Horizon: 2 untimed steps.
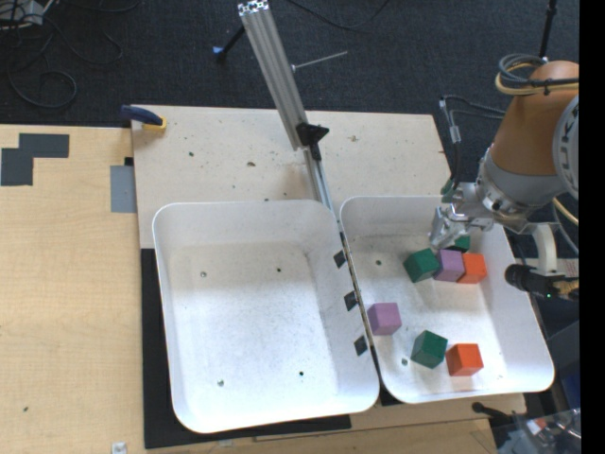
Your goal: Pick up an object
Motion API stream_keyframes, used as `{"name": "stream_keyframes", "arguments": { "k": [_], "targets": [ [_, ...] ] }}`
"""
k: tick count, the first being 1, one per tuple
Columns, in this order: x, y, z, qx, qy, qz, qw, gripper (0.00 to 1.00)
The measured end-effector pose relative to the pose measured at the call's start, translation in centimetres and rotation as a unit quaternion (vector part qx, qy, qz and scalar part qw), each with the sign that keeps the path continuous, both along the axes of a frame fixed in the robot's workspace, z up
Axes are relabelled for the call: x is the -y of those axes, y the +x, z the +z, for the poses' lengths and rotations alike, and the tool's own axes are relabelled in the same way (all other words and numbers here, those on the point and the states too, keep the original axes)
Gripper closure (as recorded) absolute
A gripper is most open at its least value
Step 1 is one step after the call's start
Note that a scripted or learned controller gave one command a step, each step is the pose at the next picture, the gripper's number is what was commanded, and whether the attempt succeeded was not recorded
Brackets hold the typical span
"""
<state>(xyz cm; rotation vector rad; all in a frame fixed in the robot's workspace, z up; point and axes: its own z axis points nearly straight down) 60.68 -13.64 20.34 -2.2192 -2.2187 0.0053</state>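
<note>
From where I sit, what matters is that the gripper hangs low over the right bin, directly above a tight cluster of three blocks. The green block lies just down and to the left of it, the purple block sits almost straight underneath, and the orange block is just to the right. All three touch one another, none with an obvious long axis. I cannot tell whether anything is pinched yet, and I can't make out how the gripper is set.

I judge the crowding to be the snag: closing there could shove neighbours instead of gripping one.

Three looser blocks lie nearer the front: a second purple block by the divider, a second green block and a second orange block side by side. The bin floor is smooth white, and the left bin sits alongside on the counter.
</note>
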Motion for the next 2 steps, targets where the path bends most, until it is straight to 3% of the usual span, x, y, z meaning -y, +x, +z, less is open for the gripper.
{"name": "stream_keyframes", "arguments": {
  "k": [2],
  "targets": [
    [-11.0, -2.4, 1.4, 0.0, 0.0016, 0.003, 1.0, 1.0]
  ]
}}
